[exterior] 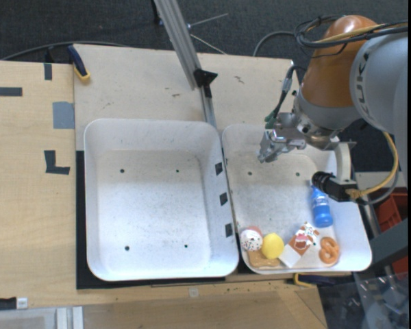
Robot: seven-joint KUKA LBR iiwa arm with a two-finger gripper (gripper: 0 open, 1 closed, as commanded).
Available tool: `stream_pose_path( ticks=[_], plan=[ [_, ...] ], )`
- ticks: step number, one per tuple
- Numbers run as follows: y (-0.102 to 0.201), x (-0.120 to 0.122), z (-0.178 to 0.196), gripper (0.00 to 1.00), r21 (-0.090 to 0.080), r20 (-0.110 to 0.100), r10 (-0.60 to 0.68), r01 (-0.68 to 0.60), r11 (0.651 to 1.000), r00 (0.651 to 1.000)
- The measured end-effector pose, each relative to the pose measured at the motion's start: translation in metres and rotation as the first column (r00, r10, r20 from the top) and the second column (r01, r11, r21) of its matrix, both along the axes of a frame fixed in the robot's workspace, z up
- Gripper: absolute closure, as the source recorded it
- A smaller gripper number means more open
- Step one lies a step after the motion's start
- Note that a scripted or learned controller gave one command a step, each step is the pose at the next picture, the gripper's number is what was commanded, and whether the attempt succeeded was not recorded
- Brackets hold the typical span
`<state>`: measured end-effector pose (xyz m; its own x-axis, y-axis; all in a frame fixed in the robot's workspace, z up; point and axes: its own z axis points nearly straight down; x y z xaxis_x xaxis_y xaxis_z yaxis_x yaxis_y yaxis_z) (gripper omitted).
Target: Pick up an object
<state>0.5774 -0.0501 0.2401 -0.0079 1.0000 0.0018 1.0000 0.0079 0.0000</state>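
Objects cluster at the right bin's point(260, 184) near edge: blue bottle point(321, 209), yellow ball point(272, 244), pretzel point(329, 250). Jaws point(268, 151) hover well apart above, grip unreadable.

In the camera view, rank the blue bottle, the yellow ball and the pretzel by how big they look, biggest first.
1. blue bottle, clearly the longest.
2 and 3. yellow ball and pretzel look about alike, so I won't rank them. All lie in the right bin.

One fixed camera looks down (at a slant) on both bins point(154, 132).
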Motion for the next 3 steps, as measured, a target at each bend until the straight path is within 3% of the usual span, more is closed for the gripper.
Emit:
stream_pose_path(
  ticks=[3],
  plan=[
    [0.149,0.059,-0.025,1.00,0.000,-0.001,-0.002,0.002,1.000,1.000]
  ],
)
